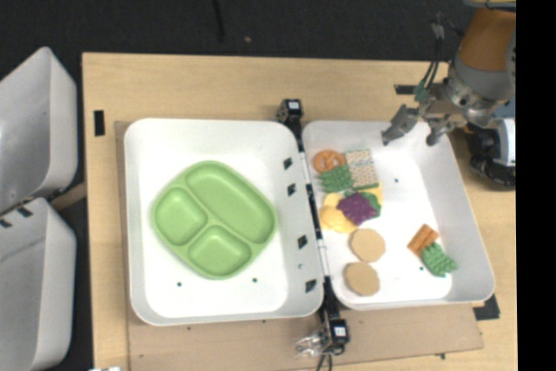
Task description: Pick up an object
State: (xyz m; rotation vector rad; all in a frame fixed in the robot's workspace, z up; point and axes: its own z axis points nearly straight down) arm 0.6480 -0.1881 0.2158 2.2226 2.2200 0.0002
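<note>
Light wood table (217,87) on a dark floor, two white bins side by side on it. White padded shapes (35,187) sit off the table's left edge.

Left bin (148,274): one green divided plate (214,220), three compartments, lying flat near the middle.

Right bin (452,213): all the small stuff. Cluster against the left wall: pretzel (328,160) at the top, patterned square (361,168) just beside it, green leafy piece (336,179) below the pretzel, purple grapes (358,207) touching a yellow piece (334,218). Below those, two tan round cookies (367,245), one under the other, the lower one near the bin's front wall. Apart from that group, toward the right wall: an orange-and-green carrot (431,250).

Black clips (290,109) sit at both ends of the seam between the bins.

Arm comes in at upper right. Tool (417,128) sits over the right bin's back rim, fingers spread apart, nothing between them. Well apart from every item; nearest is the patterned square.
</note>
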